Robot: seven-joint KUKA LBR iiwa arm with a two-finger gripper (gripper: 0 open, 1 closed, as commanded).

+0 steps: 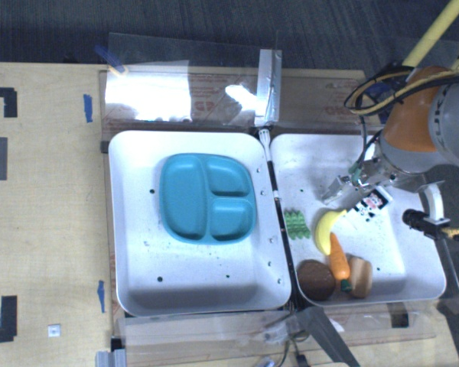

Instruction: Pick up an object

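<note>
Banana [324,228] lay in right bin [424,285], nearest of cluster to gripper [350,187]; carrot [338,258], brown round fruit [317,278], tan piece [359,274] crowded just below it, green ridged item [295,224] beside divider. Gripper hung over upper middle of right bin, nothing seen between its tips; whether spread or closed could not be told. Banana sat just below and left of gripper, apart. Best approach judged: descend over banana's free upper end, away from carrot, straddle narrow width, close only once low. Blue divided plate [208,197] filled left bin [138,266].
</note>
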